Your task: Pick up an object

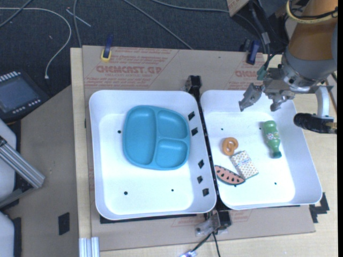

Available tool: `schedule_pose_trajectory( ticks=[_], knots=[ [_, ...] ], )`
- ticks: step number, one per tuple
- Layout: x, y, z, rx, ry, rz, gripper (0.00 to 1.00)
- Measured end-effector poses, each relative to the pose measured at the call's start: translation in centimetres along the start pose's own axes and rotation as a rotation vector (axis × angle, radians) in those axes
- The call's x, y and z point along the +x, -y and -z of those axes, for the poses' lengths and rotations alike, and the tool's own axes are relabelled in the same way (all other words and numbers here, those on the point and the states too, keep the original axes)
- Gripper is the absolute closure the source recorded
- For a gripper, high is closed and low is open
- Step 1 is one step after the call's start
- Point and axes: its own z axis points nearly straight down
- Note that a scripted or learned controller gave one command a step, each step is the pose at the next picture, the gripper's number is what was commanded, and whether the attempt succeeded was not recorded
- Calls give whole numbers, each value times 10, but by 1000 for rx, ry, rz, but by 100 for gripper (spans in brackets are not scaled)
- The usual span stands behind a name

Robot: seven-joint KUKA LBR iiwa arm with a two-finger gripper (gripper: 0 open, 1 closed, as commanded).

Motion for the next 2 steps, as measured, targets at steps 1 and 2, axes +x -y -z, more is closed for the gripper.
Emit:
schedule_pose_trajectory(
  ticks=[1,2],
  knots=[
    [0,-2,8,-14,1,2,0],
    [-2,8,-44,-9,0,1,0]
  ],
)
